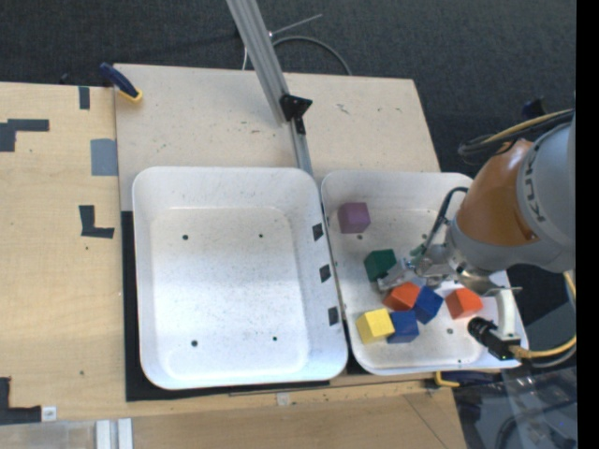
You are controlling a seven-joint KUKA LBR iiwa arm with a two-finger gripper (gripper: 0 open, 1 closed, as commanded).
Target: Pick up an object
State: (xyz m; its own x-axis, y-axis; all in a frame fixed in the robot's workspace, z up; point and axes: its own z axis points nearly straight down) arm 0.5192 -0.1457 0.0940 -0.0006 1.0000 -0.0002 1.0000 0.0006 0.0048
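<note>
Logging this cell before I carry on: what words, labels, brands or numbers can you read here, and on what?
"KU": dark letters on the grey arm at the frame's right edge, cut off there; the rest cannot be read.
Blocks in the right bin: no markings to read.
Left bin: dark dots, no text.
Bench: dark and grey tape pieces, no writing.

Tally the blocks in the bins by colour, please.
Purple block: 1
Green block: 1
Orange blocks: 2
Blue blocks: 2
Yellow block: 1
Total: 7, all in the right bin.
</note>
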